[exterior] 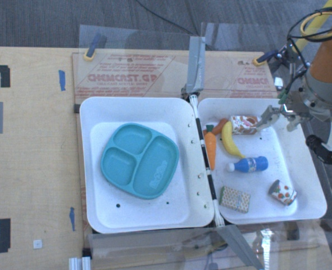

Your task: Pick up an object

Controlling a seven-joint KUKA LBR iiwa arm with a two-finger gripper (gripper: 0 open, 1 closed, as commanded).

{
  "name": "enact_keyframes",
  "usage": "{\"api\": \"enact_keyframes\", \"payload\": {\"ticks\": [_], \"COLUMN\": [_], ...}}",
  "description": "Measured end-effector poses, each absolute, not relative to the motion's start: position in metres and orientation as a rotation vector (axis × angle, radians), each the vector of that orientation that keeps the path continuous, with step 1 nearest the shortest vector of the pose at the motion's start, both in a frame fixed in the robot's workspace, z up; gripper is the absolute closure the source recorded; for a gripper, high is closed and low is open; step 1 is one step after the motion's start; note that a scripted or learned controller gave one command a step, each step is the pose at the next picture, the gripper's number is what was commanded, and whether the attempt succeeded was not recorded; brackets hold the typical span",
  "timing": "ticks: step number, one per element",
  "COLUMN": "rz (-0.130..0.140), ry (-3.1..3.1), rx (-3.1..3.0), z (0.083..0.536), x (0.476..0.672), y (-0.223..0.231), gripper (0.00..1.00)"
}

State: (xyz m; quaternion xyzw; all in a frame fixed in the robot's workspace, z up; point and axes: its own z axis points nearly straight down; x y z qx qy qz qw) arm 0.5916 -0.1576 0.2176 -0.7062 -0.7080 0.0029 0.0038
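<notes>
Jaws apart, gripper (278, 117) over right bin (312, 173) (far corner), wooden bench (31, 151), grey carpet (53, 4).

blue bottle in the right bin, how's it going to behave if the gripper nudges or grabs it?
The blue bottle lies on its side on the flat floor of the right bin, so a nudge across its length would probably roll it. Its round, smooth-looking body may slip between two fingers. It looks small and plastic, so likely light; contents cannot be told. The banana lies close by and might get bumped.
</notes>
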Motion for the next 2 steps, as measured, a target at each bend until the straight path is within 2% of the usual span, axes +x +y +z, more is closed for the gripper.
{"api": "enact_keyframes", "payload": {"ticks": [1,2], "rz": [0.007,-0.005], "ry": [-2.088,-2.049], "rx": [-2.342,-2.385], "z": [0.091,0.087], "x": [0.59,0.521], "y": [-0.154,-0.13], "gripper": [0.0,0.0]}}
